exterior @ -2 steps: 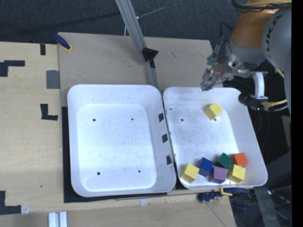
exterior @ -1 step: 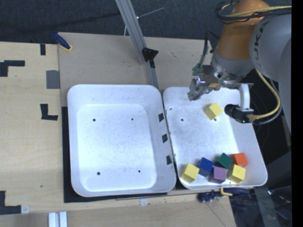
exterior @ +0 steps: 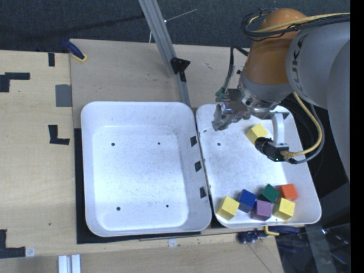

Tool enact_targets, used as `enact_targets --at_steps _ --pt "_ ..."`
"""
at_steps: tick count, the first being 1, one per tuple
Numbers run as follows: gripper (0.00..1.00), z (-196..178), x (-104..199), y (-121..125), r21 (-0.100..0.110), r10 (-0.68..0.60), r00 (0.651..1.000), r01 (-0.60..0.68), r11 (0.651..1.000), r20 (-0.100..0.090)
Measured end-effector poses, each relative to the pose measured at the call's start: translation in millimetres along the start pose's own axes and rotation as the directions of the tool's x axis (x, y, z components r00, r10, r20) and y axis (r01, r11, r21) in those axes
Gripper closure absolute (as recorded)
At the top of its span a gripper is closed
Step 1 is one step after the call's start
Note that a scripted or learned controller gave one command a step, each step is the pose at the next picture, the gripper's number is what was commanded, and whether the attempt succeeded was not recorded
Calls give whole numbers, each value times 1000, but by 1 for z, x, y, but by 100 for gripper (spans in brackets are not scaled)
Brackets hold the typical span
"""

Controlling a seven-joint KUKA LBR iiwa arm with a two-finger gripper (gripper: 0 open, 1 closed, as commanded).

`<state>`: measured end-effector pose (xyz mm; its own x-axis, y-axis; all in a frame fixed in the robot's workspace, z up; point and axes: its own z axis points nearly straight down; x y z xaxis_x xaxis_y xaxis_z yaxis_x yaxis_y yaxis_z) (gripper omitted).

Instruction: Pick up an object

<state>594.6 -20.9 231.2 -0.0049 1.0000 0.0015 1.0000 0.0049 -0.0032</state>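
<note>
Two white bins (exterior: 139, 110) are set on a pale wooden desk (exterior: 34, 181). Near the right bin's front rim, blocks are seen in yellow (exterior: 228, 207), blue (exterior: 247, 199), purple (exterior: 263, 209), green (exterior: 269, 193), orange (exterior: 289, 191) and yellow (exterior: 285, 209). Another yellow block (exterior: 256, 133) is seen further back.

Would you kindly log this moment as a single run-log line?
end effector: over right bin upper-left, no block seen held | yellow block: apart, near arm | other blocks: clustered at bin's near edge

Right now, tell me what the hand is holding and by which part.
Nothing shows between the fingers of the hand. It hangs over the right bin, apart from the yellow block and the blocks at the near edge.
</note>
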Motion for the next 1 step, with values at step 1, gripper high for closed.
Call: enact_targets --at_steps 1 --pt "100 6 57 -25 1 -2 1000 2 1000 0"
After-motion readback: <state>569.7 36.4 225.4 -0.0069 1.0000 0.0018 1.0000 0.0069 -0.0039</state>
